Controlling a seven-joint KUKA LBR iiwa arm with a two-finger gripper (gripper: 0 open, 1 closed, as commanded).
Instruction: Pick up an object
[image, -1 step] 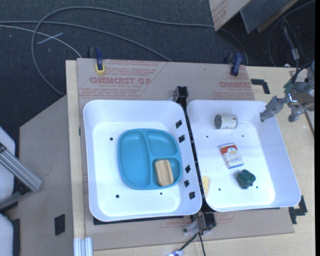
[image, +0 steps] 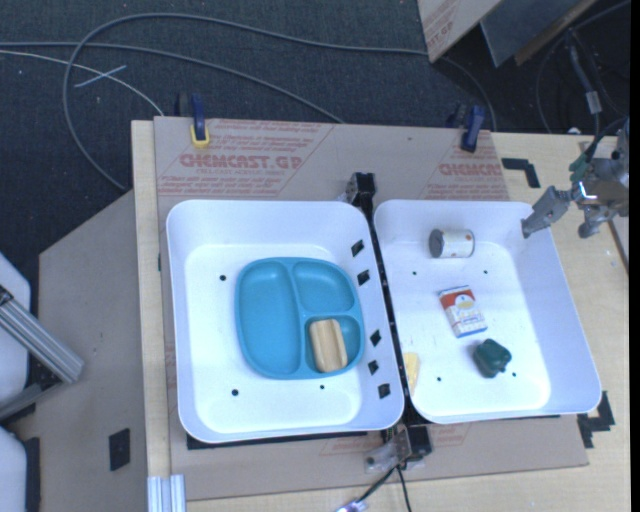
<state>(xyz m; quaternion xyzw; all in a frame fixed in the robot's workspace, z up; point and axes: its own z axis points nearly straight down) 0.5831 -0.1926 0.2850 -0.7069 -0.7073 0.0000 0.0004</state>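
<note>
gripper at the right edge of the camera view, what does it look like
The gripper is bare grey metal: a slim, flat-sided finger sticks out from a blockier silver-grey mounting of small brackets and fittings. Thin dark cables run above it. No markings are legible.

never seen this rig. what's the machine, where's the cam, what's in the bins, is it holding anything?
One fixed camera looks down at a slant on a bench with two white bins. The gripper of the robot arm reaches in at the right edge, over the right bin's far corner, with nothing between its fingers that I can see. The left bin holds a blue divided plate with a tan block in one compartment. The right bin holds a small cylinder, a red and white box, a dark green object and a yellow piece.
</note>
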